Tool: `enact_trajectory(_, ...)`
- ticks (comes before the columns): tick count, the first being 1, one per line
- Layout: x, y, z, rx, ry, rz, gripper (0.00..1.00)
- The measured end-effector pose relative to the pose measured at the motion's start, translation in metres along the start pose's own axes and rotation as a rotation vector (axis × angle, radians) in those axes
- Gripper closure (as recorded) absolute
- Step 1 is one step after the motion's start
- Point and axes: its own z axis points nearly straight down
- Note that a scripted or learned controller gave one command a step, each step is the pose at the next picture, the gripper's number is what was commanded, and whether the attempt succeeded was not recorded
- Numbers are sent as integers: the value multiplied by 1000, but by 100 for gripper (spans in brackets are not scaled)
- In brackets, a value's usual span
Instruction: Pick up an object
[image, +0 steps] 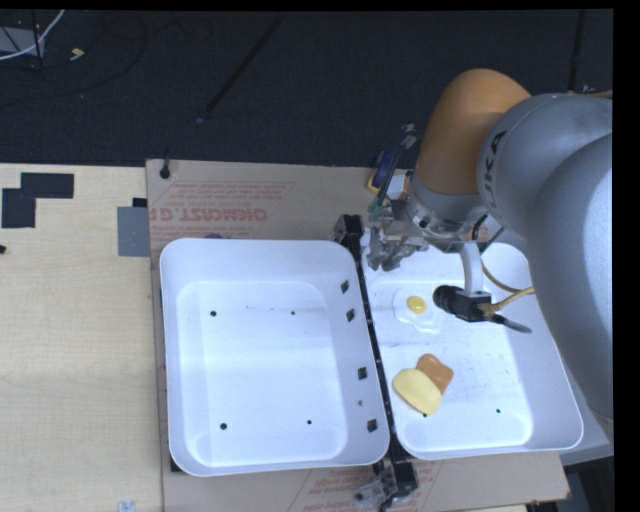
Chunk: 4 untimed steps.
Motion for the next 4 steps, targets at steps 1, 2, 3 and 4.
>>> enact_trajectory(1,25,0,-148,-3,-3,7,100)
enact_trajectory(2,-15,-3,-123,17,-6,16,100)
enact_trajectory(3,-59,-58,-64,25,-5,18,100)
enact_trajectory(4,-50,-36,-174,3,-6,10,100)
